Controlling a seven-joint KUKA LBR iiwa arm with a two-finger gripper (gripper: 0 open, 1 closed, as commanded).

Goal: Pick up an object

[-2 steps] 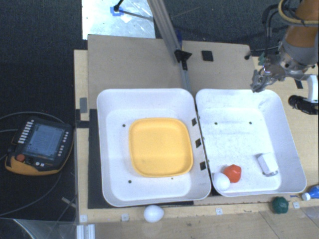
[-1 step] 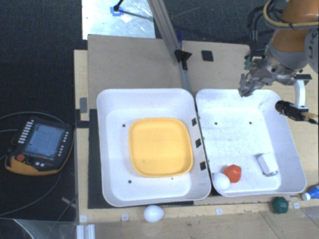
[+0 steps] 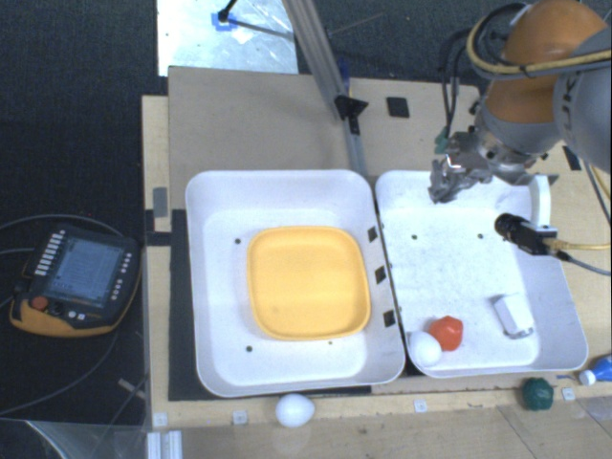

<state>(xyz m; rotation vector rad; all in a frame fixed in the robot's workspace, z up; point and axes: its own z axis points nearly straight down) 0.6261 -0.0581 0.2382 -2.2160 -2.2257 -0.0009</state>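
In the right bin (image 3: 478, 256) a small red-orange object (image 3: 446, 332) lies near the front edge, touching a white ball (image 3: 425, 349) at the front left corner. A small white and grey block (image 3: 512, 316) rests at the front right. My gripper (image 3: 446, 185) hangs over the bin's back left corner, well away from all three objects, and nothing shows between its fingers. The left bin (image 3: 215, 256) holds a yellow square plate (image 3: 309, 281).
A white egg-shaped object (image 3: 295, 410) and a dark green ball (image 3: 536, 393) lie on the bench in front of the bins. A teach pendant (image 3: 75, 277) sits on the floor at left. A slanted metal pole (image 3: 320, 46) stands behind the bins.
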